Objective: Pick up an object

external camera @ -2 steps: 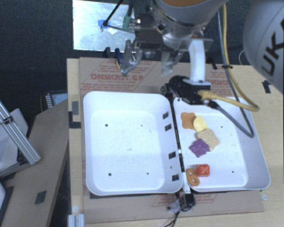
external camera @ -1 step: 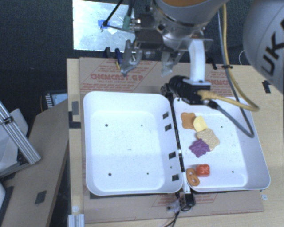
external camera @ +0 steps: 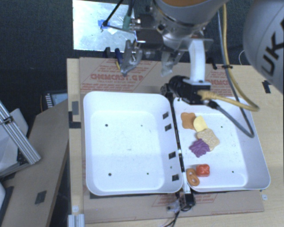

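Scanning from the left edge: an aluminium extrusion rail (external camera: 17, 137) lies at a slant beside the tan bench top (external camera: 49, 146). On the bench sits a cardboard sheet (external camera: 106, 75) with red print, and on that the two bins, touching along a black hinge strip (external camera: 174, 137).

Left bin (external camera: 124, 142): white floor with a few small dark dots.

Above the far rim of the left bin, the gripper (external camera: 147, 59) hangs over the cardboard, not over either bin. Two metallic fingers (external camera: 128, 55) point downward with a clear gap between them; jaws spread, nothing between them. Grey arm body and orange band (external camera: 186, 2) at the top of the frame. A yellow cable (external camera: 226, 101) and a grey cable (external camera: 235, 122) trail from a black fitting (external camera: 184, 88) across the far corner of the right bin.

Right bin (external camera: 248, 150): all objects cluster in its left half, near the hinge strip.
- orange piece (external camera: 187, 120), farthest back, touching a pale yellow piece (external camera: 200, 123)
- tan cracker-like square (external camera: 208, 138), just in front of the yellow piece
- purple ridged piece (external camera: 199, 147), touching the cracker's left side
- red block (external camera: 203, 170), near the front rim
- orange ring (external camera: 192, 177), just beside the red block, against the hinge strip

All objects lie on the bin floor, well apart from the gripper.
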Robot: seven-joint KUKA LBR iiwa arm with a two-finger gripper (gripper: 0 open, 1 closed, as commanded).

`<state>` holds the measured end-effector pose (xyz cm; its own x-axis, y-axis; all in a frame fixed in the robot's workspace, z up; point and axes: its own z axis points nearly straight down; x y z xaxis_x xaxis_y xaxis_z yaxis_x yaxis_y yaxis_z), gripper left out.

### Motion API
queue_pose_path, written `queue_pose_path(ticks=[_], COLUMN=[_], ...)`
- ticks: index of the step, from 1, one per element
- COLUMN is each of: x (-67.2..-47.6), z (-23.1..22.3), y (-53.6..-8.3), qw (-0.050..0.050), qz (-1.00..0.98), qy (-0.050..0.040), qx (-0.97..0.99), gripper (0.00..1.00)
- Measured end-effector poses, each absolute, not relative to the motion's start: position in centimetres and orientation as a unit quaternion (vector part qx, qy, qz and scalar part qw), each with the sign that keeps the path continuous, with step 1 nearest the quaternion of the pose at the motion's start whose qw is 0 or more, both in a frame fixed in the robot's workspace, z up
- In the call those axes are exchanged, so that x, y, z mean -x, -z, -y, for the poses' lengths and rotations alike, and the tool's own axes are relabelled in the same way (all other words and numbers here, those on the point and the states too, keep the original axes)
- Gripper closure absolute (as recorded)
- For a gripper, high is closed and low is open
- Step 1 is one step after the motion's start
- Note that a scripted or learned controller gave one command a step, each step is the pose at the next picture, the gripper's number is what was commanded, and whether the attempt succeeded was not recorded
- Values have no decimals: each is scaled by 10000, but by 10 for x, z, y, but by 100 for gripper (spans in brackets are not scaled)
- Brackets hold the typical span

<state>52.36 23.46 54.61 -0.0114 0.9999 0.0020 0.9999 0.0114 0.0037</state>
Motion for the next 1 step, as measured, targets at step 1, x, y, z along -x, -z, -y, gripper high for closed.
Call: queue_pose_path(ticks=[1], x=[-524], z=[-235], y=[-546], qw=[6], qz=[-7111], qy=[-20], qx=[-7031], gripper=[0])
